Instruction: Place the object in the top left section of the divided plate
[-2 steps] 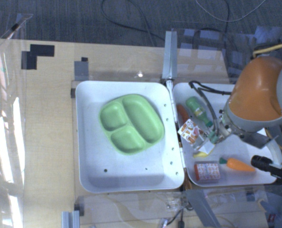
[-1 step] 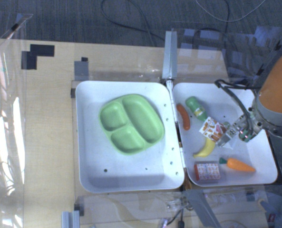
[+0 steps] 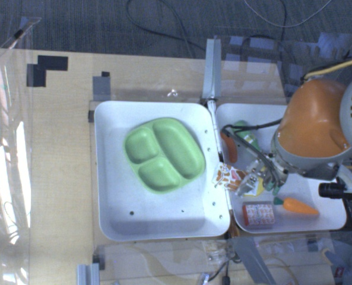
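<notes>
A pale wooden table (image 3: 57, 177) is seen from above, with black tape marks (image 3: 45, 69) near its far left corner. Dark grey carpet (image 3: 104, 10) lies beyond it, crossed by loose black cables (image 3: 164, 10). Bright window reflections (image 3: 6, 159) are caught along the left edge.

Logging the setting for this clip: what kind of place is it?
Probably a robotics lab: a wooden bench with two shallow white bins, a green divided plastic plate, a grey-and-orange robot arm, and cables on carpet.
</notes>
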Tool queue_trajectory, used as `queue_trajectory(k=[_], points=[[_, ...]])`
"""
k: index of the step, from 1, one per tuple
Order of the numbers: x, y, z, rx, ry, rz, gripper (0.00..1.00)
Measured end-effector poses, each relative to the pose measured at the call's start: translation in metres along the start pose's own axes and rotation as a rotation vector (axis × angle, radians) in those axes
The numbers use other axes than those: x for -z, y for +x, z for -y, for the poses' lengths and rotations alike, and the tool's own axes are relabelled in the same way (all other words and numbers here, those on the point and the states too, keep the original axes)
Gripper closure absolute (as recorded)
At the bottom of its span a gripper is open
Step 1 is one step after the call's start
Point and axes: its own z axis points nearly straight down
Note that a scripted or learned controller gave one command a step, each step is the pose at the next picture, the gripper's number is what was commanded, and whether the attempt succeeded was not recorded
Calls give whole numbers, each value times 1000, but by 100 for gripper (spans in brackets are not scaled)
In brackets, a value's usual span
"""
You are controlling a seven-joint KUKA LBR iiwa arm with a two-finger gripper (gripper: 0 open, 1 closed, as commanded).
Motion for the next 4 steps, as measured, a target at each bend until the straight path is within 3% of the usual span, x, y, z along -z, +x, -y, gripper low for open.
queue_trajectory(k=[1,2,3,4], points=[[50,-20,29,-124,0,3,100],[26,6,-10,82,0,1,100],[72,37,-59,274,-3,3,100],[4,33,-138,345,-1,-2,100]])
